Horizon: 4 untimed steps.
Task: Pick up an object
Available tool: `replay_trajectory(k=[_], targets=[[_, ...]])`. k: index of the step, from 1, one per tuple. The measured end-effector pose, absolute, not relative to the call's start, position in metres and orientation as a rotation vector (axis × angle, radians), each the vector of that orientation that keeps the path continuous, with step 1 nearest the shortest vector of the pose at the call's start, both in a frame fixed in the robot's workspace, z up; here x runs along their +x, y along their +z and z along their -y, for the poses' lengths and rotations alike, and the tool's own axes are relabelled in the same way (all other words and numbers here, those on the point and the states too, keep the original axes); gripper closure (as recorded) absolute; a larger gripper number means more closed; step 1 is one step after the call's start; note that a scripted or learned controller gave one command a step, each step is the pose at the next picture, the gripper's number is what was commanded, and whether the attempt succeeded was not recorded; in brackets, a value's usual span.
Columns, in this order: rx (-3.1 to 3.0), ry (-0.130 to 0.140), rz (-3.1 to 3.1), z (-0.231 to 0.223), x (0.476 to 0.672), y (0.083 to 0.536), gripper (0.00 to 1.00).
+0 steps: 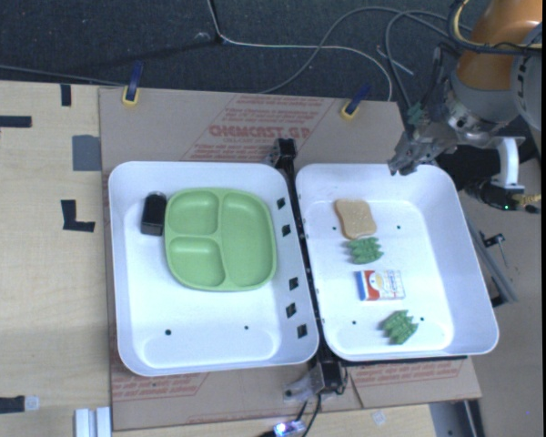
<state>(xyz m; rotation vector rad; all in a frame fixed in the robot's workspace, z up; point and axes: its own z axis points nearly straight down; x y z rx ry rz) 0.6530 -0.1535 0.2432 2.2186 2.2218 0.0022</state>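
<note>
The table (36, 244) is wide and pale, with a cardboard sheet (246, 126) under two white bins. The left bin (127, 271), far from the hand, carries a green divided plate (221, 239) and a small black block (153, 214) touching the plate's outer edge. The right bin (455, 262) sits just below and in front of the hand (402, 162), which hangs at that bin's far corner, above the rim; I cannot tell whether it is apart or together from here, and nothing shows in it.

Any piece in the right bin would do. The tan bread slice (355, 217) lies nearest the hand, then a green leafy piece (365, 249) just beyond it, a small white carton (380, 286) further, and another green piece (399, 327) furthest.

I judge the pick as not yet begun: the approach step. The next move calls for shifting inward over a piece and descending. The bread has open floor around it, well off the walls; the two nearest pieces almost touch, so a careless descent could nudge both.
</note>
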Motion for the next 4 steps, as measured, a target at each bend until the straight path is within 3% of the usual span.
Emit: replay_trajectory(k=[1,4], targets=[[2.216,-0.001,-2.229,0.092,0.649,0.237,1.00],[2.217,-0.002,-2.229,-0.055,0.611,0.242,1.00]])
